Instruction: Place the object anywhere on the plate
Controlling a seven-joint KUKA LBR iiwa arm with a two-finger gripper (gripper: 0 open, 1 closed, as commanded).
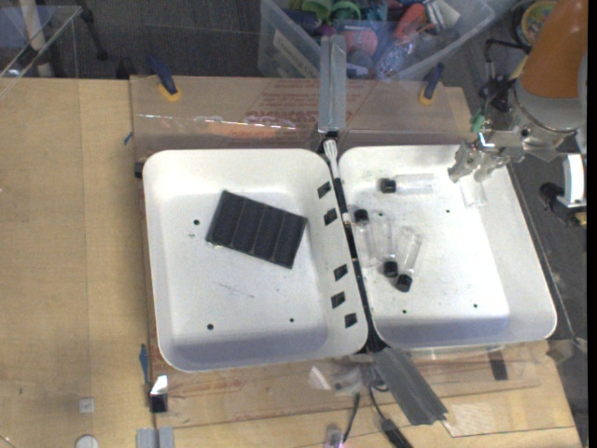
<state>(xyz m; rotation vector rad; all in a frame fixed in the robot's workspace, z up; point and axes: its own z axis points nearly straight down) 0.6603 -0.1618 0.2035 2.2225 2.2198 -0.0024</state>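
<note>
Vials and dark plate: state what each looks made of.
Vials: likely clear plastic or glass; the white bin shows through them, and their caps look black. Dark plate: matte black, ribbed in strips, probably plastic or rubber; it shows no glare.

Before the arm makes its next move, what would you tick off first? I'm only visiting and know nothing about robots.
1. Plate in place: the dark ribbed plate lies flat in the left bin. Ok.
2. Objects to pick: several small clear vials with black caps lie loose in the right bin. Ok.
3. Gripper position: the gripper sits over the right bin's far right corner, away from the plate. Ok for picking, not ok for placing.
4. Something in its grasp: a pale clear shape hangs just under it, too blurred to say. Cannot tell.
5. Path to the plate: the divider with black clips stands between the bins; the arm must pass above it. Cannot tell.
</note>
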